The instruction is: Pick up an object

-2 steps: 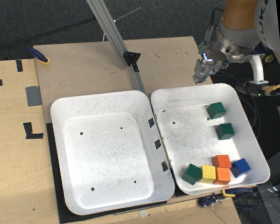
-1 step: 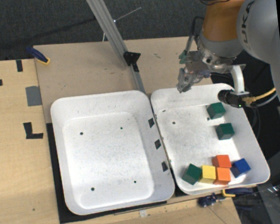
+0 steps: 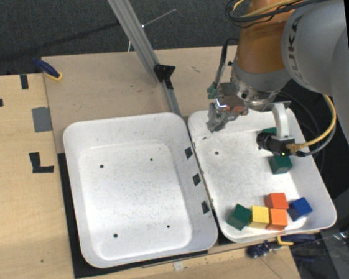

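Coloured blocks (image 3: 267,213) (small cubes) cluster in right bin (image 3: 239,159); gripper (image 3: 217,119) state unclear.

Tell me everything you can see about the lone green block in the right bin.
The green block is a small dark green cube, matte, perhaps wood or foam. It sits on the floor of the right bin, near the right wall, apart from the cluster of blocks in the bin's near corner. Its top face and one side show. A dark fitting with a yellow cable sits just above it in the view; whether they touch is unclear. The gripper is at the bin's far left corner, well away.
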Controlling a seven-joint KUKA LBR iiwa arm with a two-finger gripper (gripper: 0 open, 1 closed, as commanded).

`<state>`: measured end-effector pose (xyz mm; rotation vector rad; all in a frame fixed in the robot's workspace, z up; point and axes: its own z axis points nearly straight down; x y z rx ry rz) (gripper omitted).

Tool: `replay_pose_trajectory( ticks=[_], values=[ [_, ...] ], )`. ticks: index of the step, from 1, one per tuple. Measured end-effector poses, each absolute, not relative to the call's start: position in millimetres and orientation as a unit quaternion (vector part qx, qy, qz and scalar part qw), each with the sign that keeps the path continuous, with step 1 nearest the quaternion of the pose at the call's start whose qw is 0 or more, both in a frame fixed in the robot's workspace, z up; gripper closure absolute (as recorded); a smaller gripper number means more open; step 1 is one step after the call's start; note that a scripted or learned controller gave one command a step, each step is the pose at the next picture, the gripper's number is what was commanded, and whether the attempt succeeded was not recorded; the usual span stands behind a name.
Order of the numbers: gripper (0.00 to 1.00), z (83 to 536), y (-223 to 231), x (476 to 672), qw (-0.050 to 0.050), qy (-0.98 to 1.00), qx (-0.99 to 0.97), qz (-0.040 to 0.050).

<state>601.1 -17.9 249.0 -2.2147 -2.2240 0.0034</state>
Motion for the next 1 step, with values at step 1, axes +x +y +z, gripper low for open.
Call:
replay_pose_trajectory(
  ticks=[1],
  values=[
    [1.00, 233.8, 31.2, 572.7, 0.002, -0.709, -0.705, 0.0015]
  ],
)
